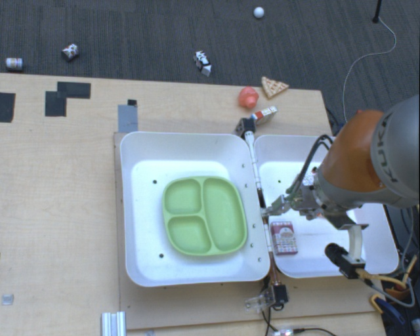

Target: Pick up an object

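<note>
here, a small red-patterned box point(283, 237) lies flat

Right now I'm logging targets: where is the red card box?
The red card box lies in the right bin, near its left wall, below the gripper.

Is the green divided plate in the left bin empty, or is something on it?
Empty: all three compartments of the green plate show bare green surface.

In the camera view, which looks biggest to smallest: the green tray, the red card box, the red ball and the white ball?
1. Green tray
2. Card box
3. Red ball
4. White ball, though it lies farther off on the carpet, so its true size is unsure.
</note>
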